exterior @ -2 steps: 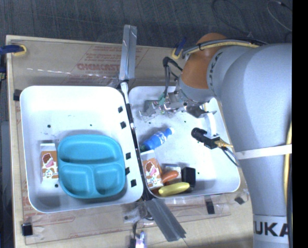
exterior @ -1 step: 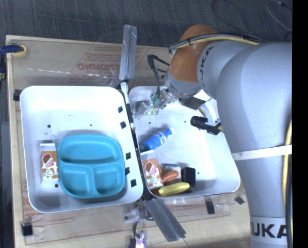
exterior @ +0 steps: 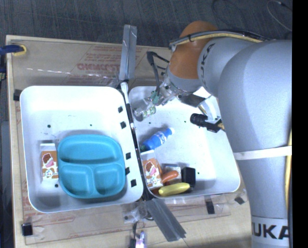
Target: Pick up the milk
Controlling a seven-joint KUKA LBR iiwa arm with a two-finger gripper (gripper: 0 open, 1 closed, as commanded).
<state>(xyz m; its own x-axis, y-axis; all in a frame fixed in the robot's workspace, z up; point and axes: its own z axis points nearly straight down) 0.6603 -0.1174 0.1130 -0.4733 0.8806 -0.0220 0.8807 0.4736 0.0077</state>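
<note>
A small white and brown milk carton (exterior: 152,172) lies at the front left of the right bin (exterior: 223,161), against the divider. A similar carton (exterior: 49,164) lies in the left bin (exterior: 66,102), wedged between its left wall and a blue tray. My gripper (exterior: 146,108) hangs low over the back left corner of the right bin, well behind the nearer carton and apart from it. Nothing shows in the gripper.
A blue divided tray (exterior: 91,165) takes up the front of the left bin. In the right bin lie a blue bottle (exterior: 158,138), a yellow banana (exterior: 173,189), an orange item (exterior: 169,177) and a black block (exterior: 188,175). The arm (exterior: 246,97) covers that bin's right side.
</note>
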